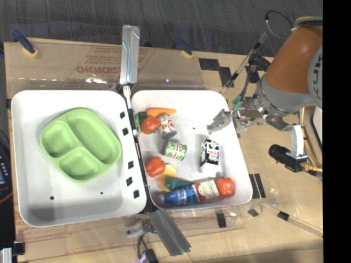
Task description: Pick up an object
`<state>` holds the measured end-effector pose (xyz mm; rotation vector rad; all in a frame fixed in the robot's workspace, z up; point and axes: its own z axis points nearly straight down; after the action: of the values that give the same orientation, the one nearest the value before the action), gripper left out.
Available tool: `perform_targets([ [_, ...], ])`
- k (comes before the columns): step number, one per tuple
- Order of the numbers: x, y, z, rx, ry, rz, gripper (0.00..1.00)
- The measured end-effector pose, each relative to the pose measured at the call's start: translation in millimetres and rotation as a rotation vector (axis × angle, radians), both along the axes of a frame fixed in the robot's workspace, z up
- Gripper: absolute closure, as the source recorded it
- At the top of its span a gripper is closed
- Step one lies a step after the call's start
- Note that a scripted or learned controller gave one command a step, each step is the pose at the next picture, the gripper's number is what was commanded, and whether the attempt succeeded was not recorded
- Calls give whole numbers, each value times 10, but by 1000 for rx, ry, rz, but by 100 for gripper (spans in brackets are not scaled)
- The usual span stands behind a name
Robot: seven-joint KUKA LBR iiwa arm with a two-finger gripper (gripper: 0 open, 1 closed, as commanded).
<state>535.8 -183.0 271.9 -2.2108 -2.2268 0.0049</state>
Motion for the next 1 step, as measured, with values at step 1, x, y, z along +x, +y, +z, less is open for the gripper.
perform_targets([
  [1,204,-264,-912,0,3,-113,0],
])
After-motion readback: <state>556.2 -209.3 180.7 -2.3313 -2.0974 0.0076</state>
